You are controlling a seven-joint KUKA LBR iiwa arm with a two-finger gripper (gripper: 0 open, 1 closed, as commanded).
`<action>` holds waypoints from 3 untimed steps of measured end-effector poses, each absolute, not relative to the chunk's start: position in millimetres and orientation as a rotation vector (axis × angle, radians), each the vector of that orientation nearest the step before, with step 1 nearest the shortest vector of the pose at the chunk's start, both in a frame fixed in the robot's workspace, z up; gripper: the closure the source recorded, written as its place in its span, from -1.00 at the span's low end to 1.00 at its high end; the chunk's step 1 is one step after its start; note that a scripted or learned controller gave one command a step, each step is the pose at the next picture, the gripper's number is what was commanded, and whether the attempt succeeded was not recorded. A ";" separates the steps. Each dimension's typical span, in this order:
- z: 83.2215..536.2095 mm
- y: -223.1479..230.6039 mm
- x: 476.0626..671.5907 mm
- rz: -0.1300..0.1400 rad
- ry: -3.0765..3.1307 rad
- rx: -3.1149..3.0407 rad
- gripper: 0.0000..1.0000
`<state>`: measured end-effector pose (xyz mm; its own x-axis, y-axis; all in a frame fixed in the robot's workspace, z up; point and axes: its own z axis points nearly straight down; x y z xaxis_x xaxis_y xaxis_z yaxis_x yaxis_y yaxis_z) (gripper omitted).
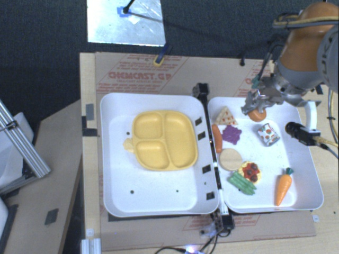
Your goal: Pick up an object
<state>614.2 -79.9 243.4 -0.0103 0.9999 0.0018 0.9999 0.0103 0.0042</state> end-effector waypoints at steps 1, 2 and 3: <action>228.8 -29.5 622.5 0.002 2.232 2.212 1.00; 221.2 18.0 642.4 0.006 2.230 2.210 1.00; 219.8 77.7 658.1 0.008 2.232 2.210 1.00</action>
